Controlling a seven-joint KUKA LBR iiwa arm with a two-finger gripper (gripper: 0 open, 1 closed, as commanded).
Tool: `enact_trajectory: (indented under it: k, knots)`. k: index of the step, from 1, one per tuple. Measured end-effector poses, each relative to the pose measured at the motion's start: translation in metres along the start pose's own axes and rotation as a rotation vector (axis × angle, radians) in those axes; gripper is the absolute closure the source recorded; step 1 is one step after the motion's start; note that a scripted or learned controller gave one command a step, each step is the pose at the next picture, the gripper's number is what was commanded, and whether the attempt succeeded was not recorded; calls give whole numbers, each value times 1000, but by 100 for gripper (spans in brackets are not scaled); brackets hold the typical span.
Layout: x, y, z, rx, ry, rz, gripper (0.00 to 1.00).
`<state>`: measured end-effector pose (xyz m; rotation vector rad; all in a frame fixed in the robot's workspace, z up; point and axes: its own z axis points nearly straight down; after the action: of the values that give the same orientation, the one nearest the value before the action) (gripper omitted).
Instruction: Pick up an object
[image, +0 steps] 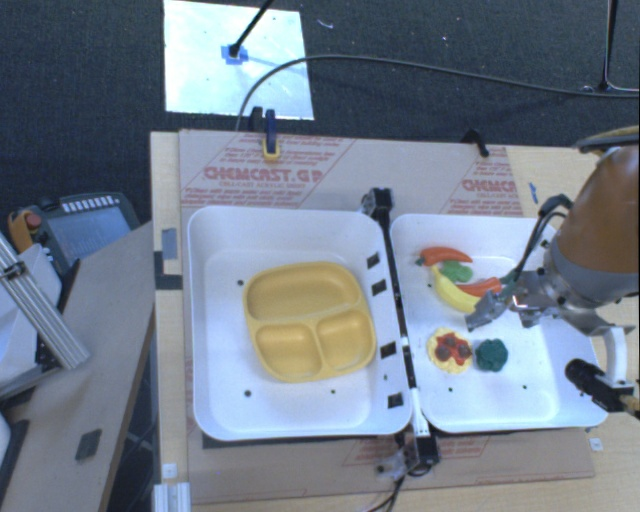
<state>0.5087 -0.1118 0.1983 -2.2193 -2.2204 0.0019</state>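
In the right bin (520, 400) lie several toy foods. A red-orange pepper (443, 256) rests at the back, with a green piece (457, 271) just under it. A yellow banana (455, 293) with a red strip (483, 286) on it lies in the middle. A small pizza (451, 349) and a dark green broccoli (491, 354) sit nearer the front. My gripper (492, 311) hangs over the bin's middle, right of the banana and above the broccoli. Nothing shows between its fingers.
The left bin (220, 300) holds a yellow three-compartment tray (305, 320). A black divider rail (392, 300) runs between the bins. The arm's grey body and orange band (600, 240) cover the right bin's right side. A teach pendant (85, 235) lies at the far left.
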Motion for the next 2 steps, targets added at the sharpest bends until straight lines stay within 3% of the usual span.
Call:
enact_trajectory:
  k: [2]
  knots:
    - [4, 6, 109, -8, 7, -2, 0]
